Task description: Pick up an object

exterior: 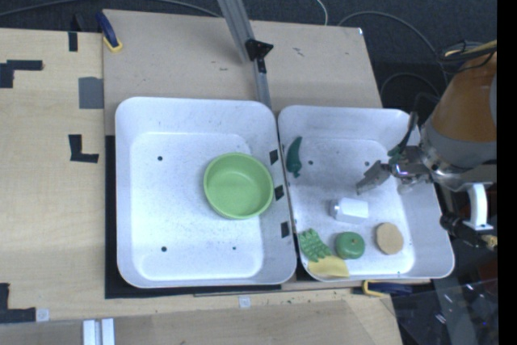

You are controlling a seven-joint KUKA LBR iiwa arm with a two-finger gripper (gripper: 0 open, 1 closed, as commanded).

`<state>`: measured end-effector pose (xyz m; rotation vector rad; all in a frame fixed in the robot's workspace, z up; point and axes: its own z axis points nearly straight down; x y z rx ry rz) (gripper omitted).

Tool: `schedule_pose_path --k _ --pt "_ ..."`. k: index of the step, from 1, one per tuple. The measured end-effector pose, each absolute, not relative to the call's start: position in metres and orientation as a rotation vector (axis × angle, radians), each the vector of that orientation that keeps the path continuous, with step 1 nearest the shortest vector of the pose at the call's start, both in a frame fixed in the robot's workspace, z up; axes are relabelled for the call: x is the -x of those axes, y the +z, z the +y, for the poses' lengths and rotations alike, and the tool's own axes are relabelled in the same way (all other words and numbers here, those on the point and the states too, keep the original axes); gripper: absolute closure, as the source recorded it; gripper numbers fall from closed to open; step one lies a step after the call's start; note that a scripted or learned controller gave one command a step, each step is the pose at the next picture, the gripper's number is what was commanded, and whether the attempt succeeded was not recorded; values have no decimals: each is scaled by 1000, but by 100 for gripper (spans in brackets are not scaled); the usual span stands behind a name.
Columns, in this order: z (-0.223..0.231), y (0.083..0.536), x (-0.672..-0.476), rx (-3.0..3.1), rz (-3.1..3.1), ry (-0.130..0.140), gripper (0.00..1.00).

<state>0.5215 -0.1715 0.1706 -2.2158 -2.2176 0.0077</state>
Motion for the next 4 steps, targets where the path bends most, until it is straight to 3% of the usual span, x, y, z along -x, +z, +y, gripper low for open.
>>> schedule_pose_path --k 1,2,4 --pt "-174 126 -522 2216 -2219 7 0" --pt "-173 139 -523 2216 -2222 3 100" --pt "-180 253 -528 2223 -2227 -4 100"
